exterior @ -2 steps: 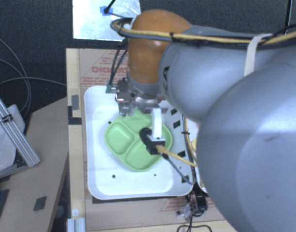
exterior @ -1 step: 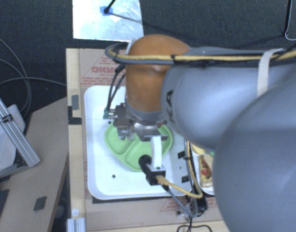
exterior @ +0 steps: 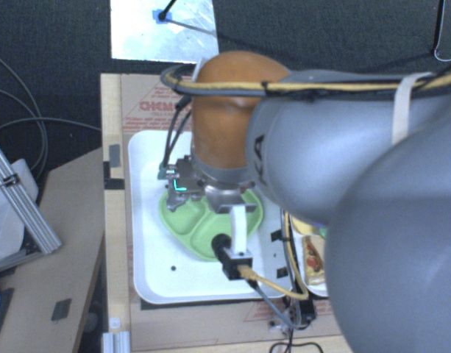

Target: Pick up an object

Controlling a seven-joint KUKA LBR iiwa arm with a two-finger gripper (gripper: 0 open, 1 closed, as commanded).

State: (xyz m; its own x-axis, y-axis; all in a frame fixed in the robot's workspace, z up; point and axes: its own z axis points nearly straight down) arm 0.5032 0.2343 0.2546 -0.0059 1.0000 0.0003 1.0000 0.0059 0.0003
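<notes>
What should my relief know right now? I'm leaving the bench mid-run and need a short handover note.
Gripper: low over the left bin, above a green divided plate; the wrist hides whether it is open or shut.
Things: the green plate lies in the left bin; the right bin holds something colourful, mostly hidden by the arm.
Done: arm lowered over the plate.
Left: nothing visibly held yet; confirm a grasp, then lift.

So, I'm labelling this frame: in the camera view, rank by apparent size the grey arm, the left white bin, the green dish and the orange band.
1. Grey arm, though nearness inflates it
2. Left white bin
3. Orange band
4. Green dish, partly hidden, so unsure against the band
</notes>
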